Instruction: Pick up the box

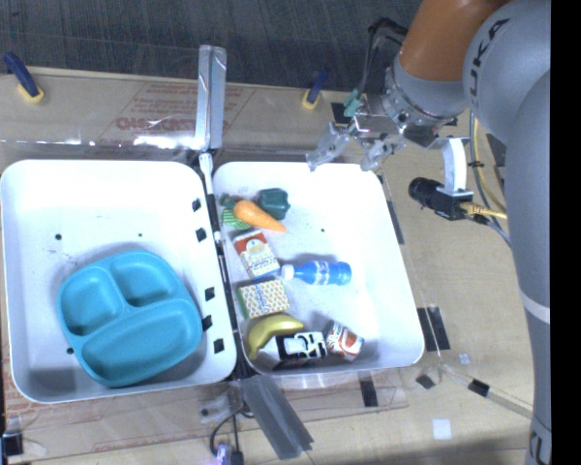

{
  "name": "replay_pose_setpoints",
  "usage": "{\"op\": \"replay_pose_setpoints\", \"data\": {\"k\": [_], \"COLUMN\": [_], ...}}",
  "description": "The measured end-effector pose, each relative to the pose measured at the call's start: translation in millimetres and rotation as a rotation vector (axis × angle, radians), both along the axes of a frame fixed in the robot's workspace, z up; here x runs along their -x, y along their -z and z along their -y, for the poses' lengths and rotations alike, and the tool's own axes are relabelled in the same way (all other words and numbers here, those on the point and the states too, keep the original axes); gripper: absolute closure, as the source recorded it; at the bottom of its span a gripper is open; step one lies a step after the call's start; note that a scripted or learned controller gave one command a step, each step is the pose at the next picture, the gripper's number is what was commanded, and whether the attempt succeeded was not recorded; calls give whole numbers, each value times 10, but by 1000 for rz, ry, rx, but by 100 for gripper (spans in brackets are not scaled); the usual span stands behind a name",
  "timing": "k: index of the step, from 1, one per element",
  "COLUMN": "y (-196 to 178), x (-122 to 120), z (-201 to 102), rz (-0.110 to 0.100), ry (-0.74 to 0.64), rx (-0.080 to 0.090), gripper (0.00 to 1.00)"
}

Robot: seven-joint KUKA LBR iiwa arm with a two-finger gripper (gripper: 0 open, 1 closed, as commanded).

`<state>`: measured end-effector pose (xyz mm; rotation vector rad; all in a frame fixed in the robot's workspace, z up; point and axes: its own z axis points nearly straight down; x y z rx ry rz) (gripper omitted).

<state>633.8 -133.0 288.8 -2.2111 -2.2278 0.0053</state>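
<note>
A small red-and-white carton box (257,256) lies near the left wall of the right bin (392,260). A second, yellowish patterned box (261,297) rests just in front of it. My gripper (350,152) hangs over the far rim of the right bin, well behind both boxes. It is open, with its two fingers (323,152) spread apart and nothing between them.
The right bin also holds a carrot (260,216), a green pepper (273,201), a blue bottle (319,272), a banana (270,329), a dark packet (301,348) and a small can (344,341). A blue divided plate (129,318) lies in the left bin (39,201).
</note>
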Motion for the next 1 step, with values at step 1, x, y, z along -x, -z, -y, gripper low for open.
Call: {"op": "replay_pose_setpoints", "data": {"k": [1], "y": [1139], "x": [575], "z": [557], "rz": [-1], "ry": [141], "rx": [0], "gripper": [0]}}
